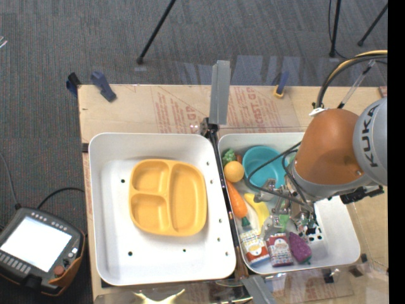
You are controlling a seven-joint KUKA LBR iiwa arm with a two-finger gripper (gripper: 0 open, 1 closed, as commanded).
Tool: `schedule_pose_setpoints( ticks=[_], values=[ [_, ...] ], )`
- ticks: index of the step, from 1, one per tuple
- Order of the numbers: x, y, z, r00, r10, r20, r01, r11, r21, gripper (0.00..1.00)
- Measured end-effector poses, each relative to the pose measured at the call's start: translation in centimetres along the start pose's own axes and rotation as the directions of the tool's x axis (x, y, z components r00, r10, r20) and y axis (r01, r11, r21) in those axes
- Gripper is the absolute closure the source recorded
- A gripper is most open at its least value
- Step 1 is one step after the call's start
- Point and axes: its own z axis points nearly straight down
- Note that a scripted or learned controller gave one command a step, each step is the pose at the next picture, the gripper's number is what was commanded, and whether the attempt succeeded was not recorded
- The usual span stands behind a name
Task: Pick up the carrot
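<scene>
The carrot (238,201) is a short orange piece lying at a slant along the left wall of the right bin (347,233), just below a yellow lemon (233,171). My gripper (286,216) hangs low over the middle of that bin, to the right of the carrot and apart from it. The arm's orange band and grey wrist cover the bin's upper right part. Nothing shows between the fingers.
The left bin (107,195) holds a yellow divided plate (168,196). In the right bin lie a teal bowl (261,163), a yellow banana-like piece (258,206), a small bottle (252,244), a red packet (279,249) and a purple item (300,247). A grey post (219,97) stands behind the bins.
</scene>
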Motion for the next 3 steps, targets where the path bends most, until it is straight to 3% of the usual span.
schedule_pose_setpoints(
  ticks=[1, 2, 3],
  values=[
    [-0.2, 0.2, -1.2, 1.000, -0.007, 0.005, 0.007, 1.000, -0.001, 1.00],
    [-6.6, 0.5, -1.0, 0.997, 0.076, 0.009, -0.076, 0.997, -0.001, 1.00],
    [4.3, -1.3, -14.6, 0.990, 0.136, 0.019, -0.136, 0.991, -0.002, 1.00]
  ],
)
